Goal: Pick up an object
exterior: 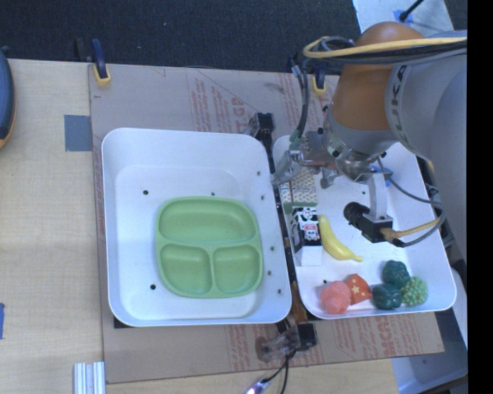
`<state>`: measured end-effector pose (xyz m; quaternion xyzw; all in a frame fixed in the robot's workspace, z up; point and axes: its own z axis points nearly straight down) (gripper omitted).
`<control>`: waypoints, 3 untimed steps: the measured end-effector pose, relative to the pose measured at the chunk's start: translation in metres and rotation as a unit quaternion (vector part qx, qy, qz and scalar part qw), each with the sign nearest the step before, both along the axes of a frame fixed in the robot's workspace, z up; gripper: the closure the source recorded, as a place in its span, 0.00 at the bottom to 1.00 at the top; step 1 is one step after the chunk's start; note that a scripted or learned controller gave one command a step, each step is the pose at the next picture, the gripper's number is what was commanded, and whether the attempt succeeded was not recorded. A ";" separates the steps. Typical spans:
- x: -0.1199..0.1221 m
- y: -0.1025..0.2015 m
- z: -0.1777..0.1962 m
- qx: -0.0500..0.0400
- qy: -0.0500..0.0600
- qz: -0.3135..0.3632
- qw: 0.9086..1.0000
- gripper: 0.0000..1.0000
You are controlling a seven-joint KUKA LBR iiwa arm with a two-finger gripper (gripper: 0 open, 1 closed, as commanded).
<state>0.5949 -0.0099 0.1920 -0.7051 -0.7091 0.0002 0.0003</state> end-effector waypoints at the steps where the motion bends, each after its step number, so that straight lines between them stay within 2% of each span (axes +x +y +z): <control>1: 0.012 -0.080 0.000 -0.002 0.000 -0.004 1.000 0.00; 2: 0.051 -0.156 -0.002 -0.002 -0.001 -0.004 1.000 0.00; 3: -0.061 -0.110 0.012 0.001 0.005 -0.002 1.000 0.00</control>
